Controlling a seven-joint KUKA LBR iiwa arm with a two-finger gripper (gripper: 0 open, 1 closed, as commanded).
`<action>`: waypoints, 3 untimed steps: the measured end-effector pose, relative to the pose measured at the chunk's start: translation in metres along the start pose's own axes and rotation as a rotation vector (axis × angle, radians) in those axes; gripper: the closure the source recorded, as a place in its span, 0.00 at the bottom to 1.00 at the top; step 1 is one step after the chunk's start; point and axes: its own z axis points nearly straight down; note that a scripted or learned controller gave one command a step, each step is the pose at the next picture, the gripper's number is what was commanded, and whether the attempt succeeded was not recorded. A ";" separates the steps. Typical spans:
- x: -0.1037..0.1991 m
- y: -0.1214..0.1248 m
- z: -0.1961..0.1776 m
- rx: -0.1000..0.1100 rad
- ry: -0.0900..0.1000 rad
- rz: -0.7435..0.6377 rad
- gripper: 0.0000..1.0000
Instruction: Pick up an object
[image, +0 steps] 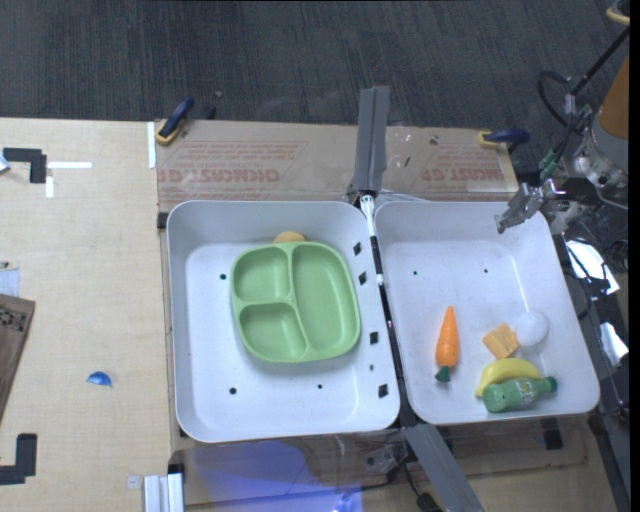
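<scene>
- Two white bins sit side by side on the bench: the left bin holds a green divided plate, and the right bin holds the small things worth picking.
- In the camera view, the hand hangs at the far right corner of the right bin, just over its rim; whether it is released or clenched I cannot tell, as it is small and dark against the clutter there. Nothing is seen in it.
- The pickable things cluster in the near right part of the right bin: an orange carrot, a yellow-orange block, a white ball, a banana and a green bottle.
- From the hand, this cluster lies toward the near edge of the bin, well apart from it, with bare bin floor between.
- The carrot stands a little clear of the others, its long axis running far-to-near with the green tip at the near end; I judge it the easiest target.
- The banana and bottle lie touching, both lengthwise across the bin, close to the near wall, which could crowd a grasp.
- The block and ball sit just beside each other, above the banana.
- A small yellowish thing peeks from behind the plate's far edge.
- Blue clamps sit on the cardboard beyond the bins.
</scene>
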 end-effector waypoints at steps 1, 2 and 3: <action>0.078 -0.053 0.084 0.000 0.001 -0.245 0.00; 0.067 -0.087 0.170 -0.003 0.000 -0.259 0.00; 0.066 -0.087 0.161 -0.003 0.000 -0.254 1.00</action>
